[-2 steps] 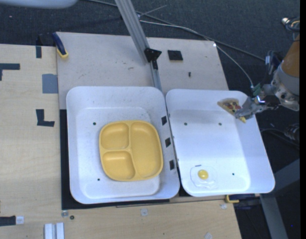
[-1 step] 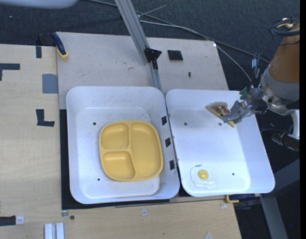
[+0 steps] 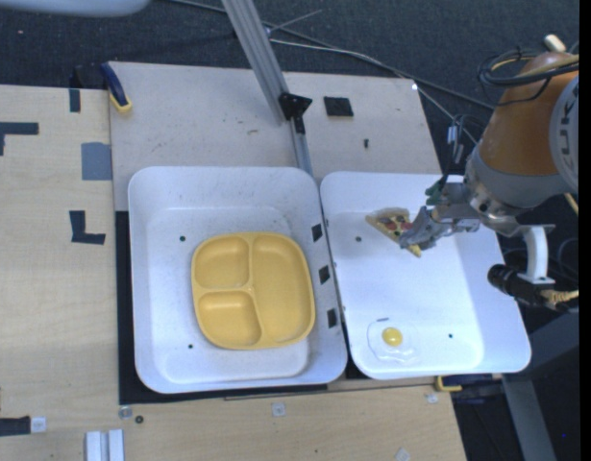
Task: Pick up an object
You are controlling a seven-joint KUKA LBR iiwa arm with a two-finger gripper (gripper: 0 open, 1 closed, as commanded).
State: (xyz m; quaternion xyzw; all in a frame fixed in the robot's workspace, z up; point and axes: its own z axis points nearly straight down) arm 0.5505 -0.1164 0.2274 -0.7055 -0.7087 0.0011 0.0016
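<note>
Pizza slice point(image 3: 388, 223) lies near right bin's point(image 3: 468, 353) far edge, touching tool point(image 3: 415, 242), grip unclear.

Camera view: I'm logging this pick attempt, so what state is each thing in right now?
Yellow divided plate: flat in the left bin, upright, compartments bare.
Pizza slice toy: lying flat in the right bin, near its far edge, beside the tool.
Fried egg toy: lying flat, yolk up, near the right bin's front edge.
Tool: low over the right bin, next to the pizza slice toy.

The claw point(image 3: 417, 239) covers the near end of the pizza slice point(image 3: 388, 223), its fingertips too small to make out.
</note>
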